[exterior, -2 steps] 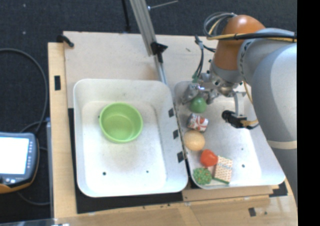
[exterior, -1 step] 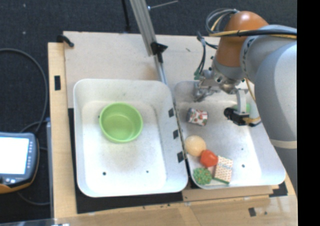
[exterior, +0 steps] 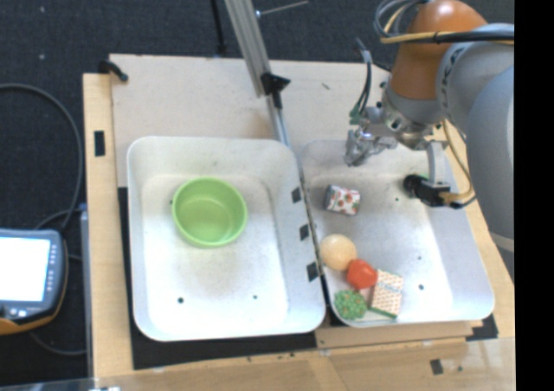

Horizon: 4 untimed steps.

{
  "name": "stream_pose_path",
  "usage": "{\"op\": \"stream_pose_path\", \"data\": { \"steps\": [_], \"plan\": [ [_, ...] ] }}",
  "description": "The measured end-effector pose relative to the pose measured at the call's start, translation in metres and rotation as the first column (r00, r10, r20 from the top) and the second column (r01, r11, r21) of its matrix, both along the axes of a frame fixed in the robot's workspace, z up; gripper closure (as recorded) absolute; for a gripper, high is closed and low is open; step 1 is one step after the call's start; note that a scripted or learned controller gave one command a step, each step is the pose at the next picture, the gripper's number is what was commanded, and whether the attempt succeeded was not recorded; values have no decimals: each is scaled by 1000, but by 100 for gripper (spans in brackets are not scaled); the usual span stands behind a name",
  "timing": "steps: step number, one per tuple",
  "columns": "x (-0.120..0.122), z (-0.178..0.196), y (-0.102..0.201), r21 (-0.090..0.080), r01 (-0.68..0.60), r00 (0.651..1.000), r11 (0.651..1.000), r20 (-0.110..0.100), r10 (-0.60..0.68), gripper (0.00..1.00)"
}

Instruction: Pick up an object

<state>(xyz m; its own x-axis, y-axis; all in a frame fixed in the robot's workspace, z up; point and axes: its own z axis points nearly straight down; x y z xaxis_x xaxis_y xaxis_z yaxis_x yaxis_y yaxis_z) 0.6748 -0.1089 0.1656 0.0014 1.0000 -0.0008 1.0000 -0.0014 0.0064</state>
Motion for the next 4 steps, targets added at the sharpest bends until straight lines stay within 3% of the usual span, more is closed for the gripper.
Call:
{"op": "stream_pose_path", "data": {
  "steps": [2,4],
  "plan": [
    [0,118,-5,-1,-3,1000,1000,1,3,100],
    [-51,105,69,1,-7,1000,1000,-7,7,100]
  ]
}}
